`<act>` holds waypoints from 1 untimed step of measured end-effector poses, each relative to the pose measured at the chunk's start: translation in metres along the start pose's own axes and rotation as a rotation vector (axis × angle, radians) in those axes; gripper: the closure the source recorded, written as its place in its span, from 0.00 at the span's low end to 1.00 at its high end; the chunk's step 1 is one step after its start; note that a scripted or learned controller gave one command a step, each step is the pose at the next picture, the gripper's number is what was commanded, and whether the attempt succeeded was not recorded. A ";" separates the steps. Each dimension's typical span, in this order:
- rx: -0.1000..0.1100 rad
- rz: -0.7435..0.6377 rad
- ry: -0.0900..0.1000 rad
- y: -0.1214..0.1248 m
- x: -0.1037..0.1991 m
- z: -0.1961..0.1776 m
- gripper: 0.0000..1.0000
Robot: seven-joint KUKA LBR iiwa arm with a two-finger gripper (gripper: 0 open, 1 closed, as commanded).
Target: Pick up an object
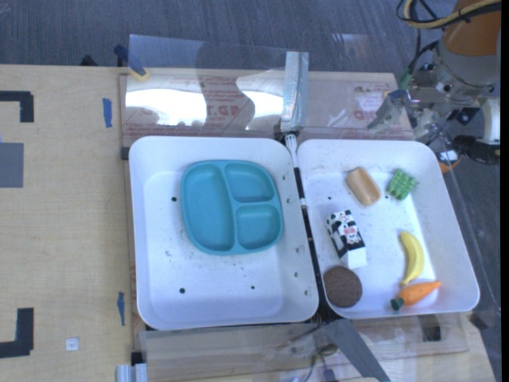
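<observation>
Brown cookie (343, 286) front, fingers (395, 108) well beyond bins

Faint red print marks the clear panel (238, 102) behind the bins, too blurred to read.

Dark grey carpet floor (238, 6), light wooden bench (56, 213), bright overhead glare

Wood bench (56, 237) w/ 2 white bins (155, 293), prob. touching.
</observation>
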State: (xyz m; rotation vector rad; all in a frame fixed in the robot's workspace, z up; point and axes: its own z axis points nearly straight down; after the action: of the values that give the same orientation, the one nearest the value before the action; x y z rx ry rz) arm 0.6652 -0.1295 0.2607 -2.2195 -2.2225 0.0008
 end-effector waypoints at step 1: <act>0.000 -0.307 0.000 -0.026 -0.027 0.029 0.00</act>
State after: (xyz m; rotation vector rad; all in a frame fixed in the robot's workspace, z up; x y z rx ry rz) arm 0.6393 -0.1561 0.2316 -1.8540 -2.5350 0.0014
